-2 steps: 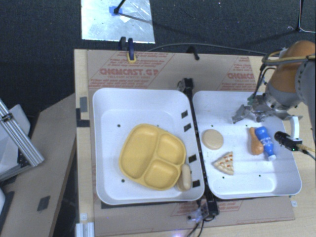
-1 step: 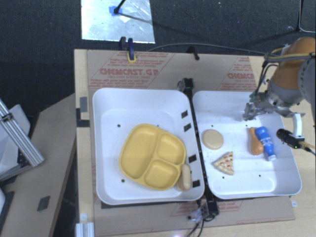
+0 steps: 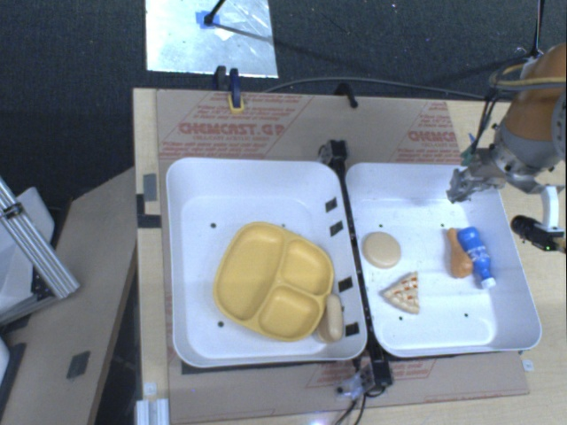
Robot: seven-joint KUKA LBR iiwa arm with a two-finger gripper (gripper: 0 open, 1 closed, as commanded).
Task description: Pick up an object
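we see the arm [image 3: 532, 104] reaching in with its wrist bent down, so the claw [image 3: 459, 189] hangs over the far edge of the right bin [image 3: 514, 326]; we cannot tell how the claw is set. the board under the bins reads "chemcast gp" [image 3: 232, 129] in red, well off from the claw. the yellow divided tray [image 3: 275, 280] lies in the other bin. nearer the claw lie the blue bottle [image 3: 476, 255], a round cookie [image 3: 382, 249] and a pizza slice [image 3: 403, 292].

Lighting: even, bright overhead; soft faint shadows. Glare: foil sheet [image 3: 211, 23] at top, white bins [image 3: 266, 177] near washed out. Focus: mildly soft throughout; dark surroundings grainy.
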